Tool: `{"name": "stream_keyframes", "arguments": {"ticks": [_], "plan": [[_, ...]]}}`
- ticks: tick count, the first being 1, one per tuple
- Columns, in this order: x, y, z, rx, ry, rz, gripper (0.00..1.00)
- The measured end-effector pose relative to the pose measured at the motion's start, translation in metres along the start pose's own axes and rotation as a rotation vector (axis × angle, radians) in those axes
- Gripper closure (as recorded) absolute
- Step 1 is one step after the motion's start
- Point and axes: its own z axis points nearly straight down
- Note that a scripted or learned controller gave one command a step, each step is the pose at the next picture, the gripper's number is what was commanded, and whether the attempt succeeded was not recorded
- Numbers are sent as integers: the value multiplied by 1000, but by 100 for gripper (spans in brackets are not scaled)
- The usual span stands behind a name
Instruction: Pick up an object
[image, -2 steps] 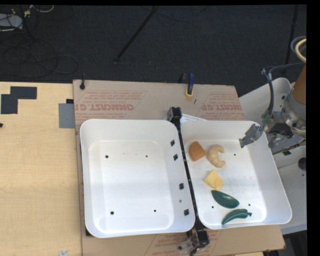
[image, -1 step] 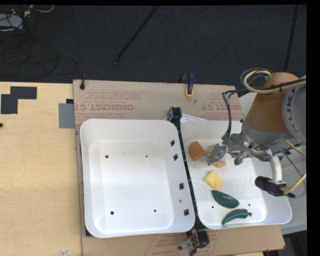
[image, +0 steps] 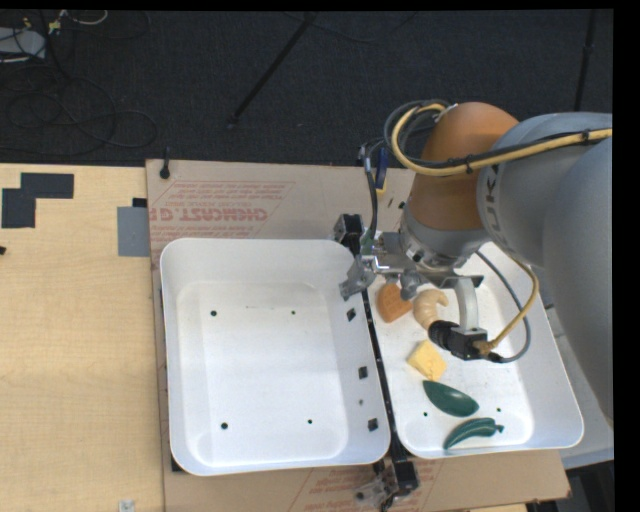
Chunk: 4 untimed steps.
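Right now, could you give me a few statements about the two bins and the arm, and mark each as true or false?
1. The yellow wedge lies in the right bin. True.
2. The two dark green objects lie in the left bin. False: the green oval piece and the green curved piece both lie in the right bin, near its front edge.
3. The gripper is over the right bin, close to the orange piece. True.
4. The arm reaches over the left bin. False: it comes in from the right and stands over the right bin.
5. The yellow wedge lies nearer the divider between the bins than the green curved piece. True.
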Motion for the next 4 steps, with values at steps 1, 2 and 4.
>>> {"name": "stream_keyframes", "arguments": {"ticks": [1,2,4], "plan": [[-40,-12,31,2,9,-1,0],[23,-45,-7,5,-2,7,0],[81,-93,-8,9,-4,13,100]]}}
